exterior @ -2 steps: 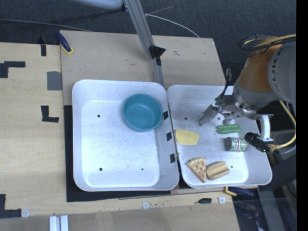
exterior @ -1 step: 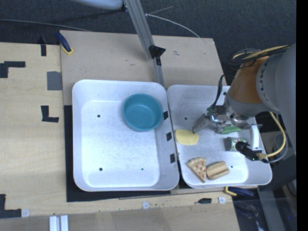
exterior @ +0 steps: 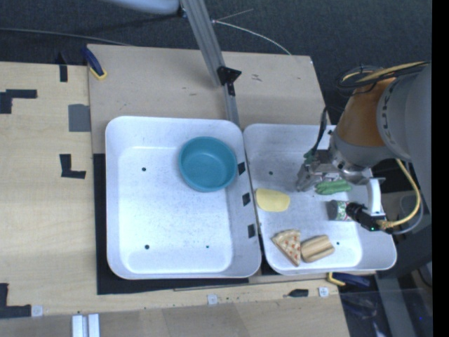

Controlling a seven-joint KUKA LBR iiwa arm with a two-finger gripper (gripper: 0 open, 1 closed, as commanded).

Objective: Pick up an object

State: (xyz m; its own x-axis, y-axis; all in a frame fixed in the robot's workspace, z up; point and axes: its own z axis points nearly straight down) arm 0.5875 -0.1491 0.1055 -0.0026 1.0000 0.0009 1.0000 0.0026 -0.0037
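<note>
Pincer point(exterior: 309, 177) is what you are looking at low in the right bin point(exterior: 280, 142), hanging from the grey arm point(exterior: 410, 121) with its orange band point(exterior: 361, 118). I cannot tell whether it is apart or together, and nothing is showing between its tips. A green object point(exterior: 332, 187) is lying just beside it, on the arm's side. A yellow piece point(exterior: 272, 201) is sitting near it, toward the left bin point(exterior: 130, 135) and a little nearer the front edge of the table point(exterior: 161, 83). Farther toward that front edge, a pizza-slice toy point(exterior: 287, 245) and a tan roll point(exterior: 316, 247) are lying side by side, well clear of the pincer. A blue bowl point(exterior: 208, 163) is standing upright in the left bin, well apart from the pincer, across the wall where the bins are meeting.
</note>
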